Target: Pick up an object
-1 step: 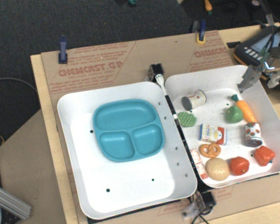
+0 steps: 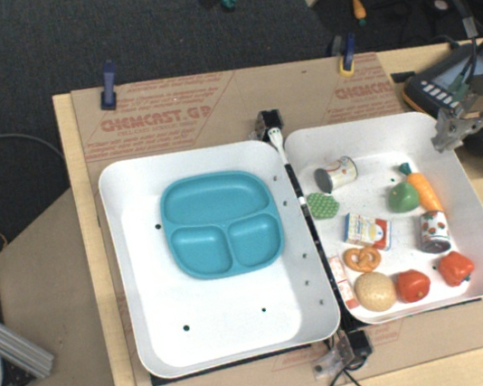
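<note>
The right white bin (image 2: pixel 378 132) holds several small items. Among them are a tipped white cup (image 2: pixel 341 173), a green leafy piece (image 2: pixel 323 206), a green pepper (image 2: pixel 402 197) and an orange carrot (image 2: pixel 424 190). There are also a small carton (image 2: pixel 366 229), a pretzel (image 2: pixel 363 259), a dark can (image 2: pixel 434 233), a tan potato (image 2: pixel 374 291), a red tomato (image 2: pixel 412 285) and a red pepper (image 2: pixel 456 267). My gripper (image 2: pixel 450 132) hangs at the bin's far right corner, above its rim and apart from all the items.
A teal divided plate (image 2: pixel 221 223) lies in the left white bin (image 2: pixel 146 277). Both bins rest on a cardboard sheet (image 2: pixel 163 109) held by clamps at the back. Cables and equipment crowd the right edge beside the arm.
</note>
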{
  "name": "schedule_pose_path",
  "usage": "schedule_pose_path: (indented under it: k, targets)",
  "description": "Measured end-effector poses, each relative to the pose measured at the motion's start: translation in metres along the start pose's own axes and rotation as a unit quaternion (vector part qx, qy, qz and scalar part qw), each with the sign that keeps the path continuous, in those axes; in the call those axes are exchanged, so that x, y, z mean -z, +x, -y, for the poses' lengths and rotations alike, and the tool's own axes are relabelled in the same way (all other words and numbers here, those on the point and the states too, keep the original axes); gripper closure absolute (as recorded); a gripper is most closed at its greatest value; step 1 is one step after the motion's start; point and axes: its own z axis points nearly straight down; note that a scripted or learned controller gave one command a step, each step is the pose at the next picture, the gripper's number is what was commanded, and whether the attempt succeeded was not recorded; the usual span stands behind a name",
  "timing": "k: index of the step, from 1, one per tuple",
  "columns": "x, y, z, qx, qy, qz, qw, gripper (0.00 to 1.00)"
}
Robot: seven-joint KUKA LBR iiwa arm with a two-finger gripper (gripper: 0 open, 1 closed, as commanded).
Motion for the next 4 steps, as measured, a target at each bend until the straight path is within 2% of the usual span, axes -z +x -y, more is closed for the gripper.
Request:
schedule_pose_path:
  k: [1,2,3,4]
  targets:
    - [-0.029,0.063,-0.014,0.002,0.004,-0.002,1.0,1.0]
    - [-0.035,0.221,0.002,0.008,0.004,-0.004,1.0,1.0]
    - [-0.035,0.219,0.034,0.0,0.004,-0.001,1.0,1.0]
    - [0.109,0.255,0.082,0.003,-0.006,-0.004,1.0,1.0]
